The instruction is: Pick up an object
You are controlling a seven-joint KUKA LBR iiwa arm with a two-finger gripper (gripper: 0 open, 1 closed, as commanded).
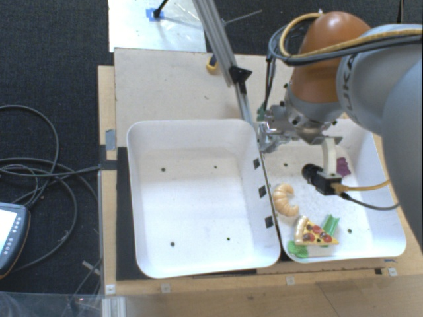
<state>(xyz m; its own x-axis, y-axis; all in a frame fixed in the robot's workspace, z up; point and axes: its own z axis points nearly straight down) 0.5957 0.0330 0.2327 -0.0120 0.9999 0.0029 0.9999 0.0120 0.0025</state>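
Note:
In the right bin (386, 240) lie a tan croissant (285, 199), a toy pizza slice (313, 233) with a green piece (330, 224) beside it, and a small purple thing (342, 166) near the arm. My gripper (269, 137) hangs over the bin's far left corner, close to the wall shared with the other bin. It is above and apart from the croissant. The grey and orange wrist covers most of it.
The left white bin (142, 177) stands beside the right one, sharing a divider wall (263, 190). A slanted metal pole (221, 38) crosses behind the gripper. Cables and a tablet (10, 233) lie on the floor at the left.

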